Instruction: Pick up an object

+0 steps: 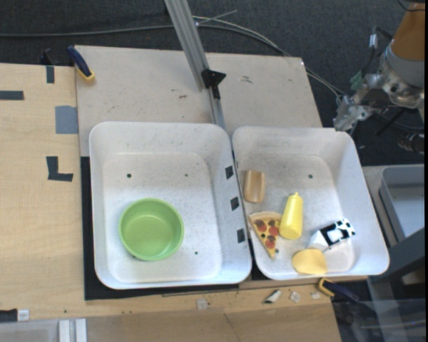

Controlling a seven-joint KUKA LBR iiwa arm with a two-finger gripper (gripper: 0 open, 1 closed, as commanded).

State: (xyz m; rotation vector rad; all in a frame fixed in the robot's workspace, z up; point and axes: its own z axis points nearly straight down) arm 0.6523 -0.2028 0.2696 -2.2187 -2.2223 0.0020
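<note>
The right bin (357,162) holds a tan bread piece (253,185), a yellow bottle (292,216), a pizza slice (267,232), a yellow lemon-like object (310,261) and a black-and-white object (336,234). A green bowl (151,228) lies in the left bin (103,162). My gripper (347,112) hangs at the far right, above the bench just beyond the right bin's back right corner, well apart from every object. Nothing shows between its fingers.
A slanted metal pole (192,45) rises from the bench behind the bins, with a black clamp at its base. Cables run across the dark floor behind. A yellow-and-blue clip (82,64) lies at the board's back left corner.
</note>
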